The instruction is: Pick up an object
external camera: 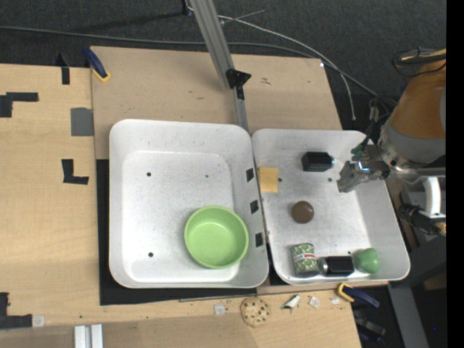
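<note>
Hand (353, 176), fingers apart and holding nothing, is seen at three o'clock of the black block (316, 162): judged light, rigid, best gripped across its short sides.

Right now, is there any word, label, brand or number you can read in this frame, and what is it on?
None can be read.
The small can in the right bin has a green and red printed label, too blurred to read.
The black block shows no marking.
</note>
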You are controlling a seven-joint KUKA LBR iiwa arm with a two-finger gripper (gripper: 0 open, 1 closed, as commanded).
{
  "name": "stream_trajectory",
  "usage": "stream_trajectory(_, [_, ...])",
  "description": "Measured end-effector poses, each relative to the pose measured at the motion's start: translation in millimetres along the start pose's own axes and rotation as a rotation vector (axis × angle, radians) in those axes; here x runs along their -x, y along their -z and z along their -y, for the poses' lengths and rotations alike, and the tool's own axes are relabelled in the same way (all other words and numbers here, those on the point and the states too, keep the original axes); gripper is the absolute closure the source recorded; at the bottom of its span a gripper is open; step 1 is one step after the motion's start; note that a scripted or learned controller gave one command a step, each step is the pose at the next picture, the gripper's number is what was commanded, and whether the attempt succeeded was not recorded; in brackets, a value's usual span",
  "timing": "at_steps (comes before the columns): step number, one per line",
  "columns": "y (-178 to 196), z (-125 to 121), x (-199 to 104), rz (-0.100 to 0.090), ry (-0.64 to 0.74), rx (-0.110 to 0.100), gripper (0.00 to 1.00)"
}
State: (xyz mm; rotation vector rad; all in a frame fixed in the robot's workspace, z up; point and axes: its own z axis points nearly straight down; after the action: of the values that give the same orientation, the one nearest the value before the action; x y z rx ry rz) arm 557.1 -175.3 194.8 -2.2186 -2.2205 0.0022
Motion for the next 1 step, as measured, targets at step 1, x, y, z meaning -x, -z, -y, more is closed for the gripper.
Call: stream_trajectory(1, [-52.6,-8.8,1.5,0.001,0.000,-0.004,0.00])
